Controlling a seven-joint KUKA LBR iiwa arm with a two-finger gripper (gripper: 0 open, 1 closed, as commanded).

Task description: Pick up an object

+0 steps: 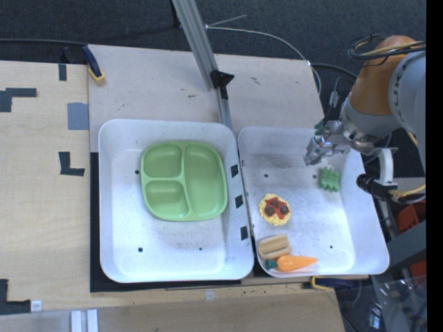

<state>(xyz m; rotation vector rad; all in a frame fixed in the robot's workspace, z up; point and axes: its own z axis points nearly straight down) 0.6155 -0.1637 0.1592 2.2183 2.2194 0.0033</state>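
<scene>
The right bin (pixel 346 254) holds several toy foods. A green leafy toy (pixel 329 180) lies near its right side. A small round pizza toy (pixel 275 209) sits near the middle. A tan hot dog bun (pixel 273 245) and an orange carrot (pixel 296 262) rest at the bin's front left corner. My gripper (pixel 315 152) hangs over the back of the right bin, just above and left of the green toy. Nothing shows between its fingers.
The left bin (pixel 118 247) holds a green divided plate (pixel 184 180). A grey metal pole (pixel 197 33) slants down to the seam between the bins. Cables (pixel 377 43) loop above the arm at the right edge.
</scene>
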